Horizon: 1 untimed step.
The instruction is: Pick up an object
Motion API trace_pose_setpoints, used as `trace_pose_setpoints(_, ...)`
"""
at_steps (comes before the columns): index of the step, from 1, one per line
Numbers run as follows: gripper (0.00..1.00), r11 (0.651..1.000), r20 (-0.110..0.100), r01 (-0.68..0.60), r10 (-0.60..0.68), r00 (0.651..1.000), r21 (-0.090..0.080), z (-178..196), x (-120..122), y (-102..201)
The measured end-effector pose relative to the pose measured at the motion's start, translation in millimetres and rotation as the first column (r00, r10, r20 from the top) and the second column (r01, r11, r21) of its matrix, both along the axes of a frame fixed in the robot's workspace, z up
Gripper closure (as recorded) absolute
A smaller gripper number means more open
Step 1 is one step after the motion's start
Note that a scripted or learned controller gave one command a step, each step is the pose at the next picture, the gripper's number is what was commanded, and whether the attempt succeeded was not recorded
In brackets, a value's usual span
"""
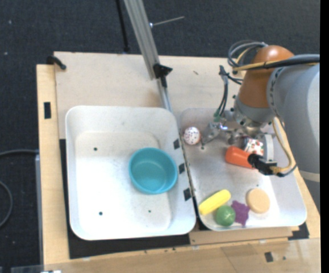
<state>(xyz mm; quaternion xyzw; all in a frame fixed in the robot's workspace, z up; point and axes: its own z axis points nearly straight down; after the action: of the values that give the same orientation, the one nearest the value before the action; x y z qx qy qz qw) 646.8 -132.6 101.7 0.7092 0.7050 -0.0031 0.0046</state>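
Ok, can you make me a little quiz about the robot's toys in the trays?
1. True or false: the blue bowl sits in the left bin.
2. Which thing lies closest to the yellow piece in the right bin?
A. the speckled ball
B. the green ball
C. the orange piece
3. Fill in the gap: the purple piece lies between the green ball and the round ____ disc.

Key: 1 true; 2 B; 3 tan. A bonus fact: the gripper is low over the right bin, just by the orange piece.
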Motion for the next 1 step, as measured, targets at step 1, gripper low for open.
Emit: trace_pose_setpoints(1,1.0,1.0,0.006,0.003,-0.003,1.0,-0.001,12.9,1.4,-0.5)
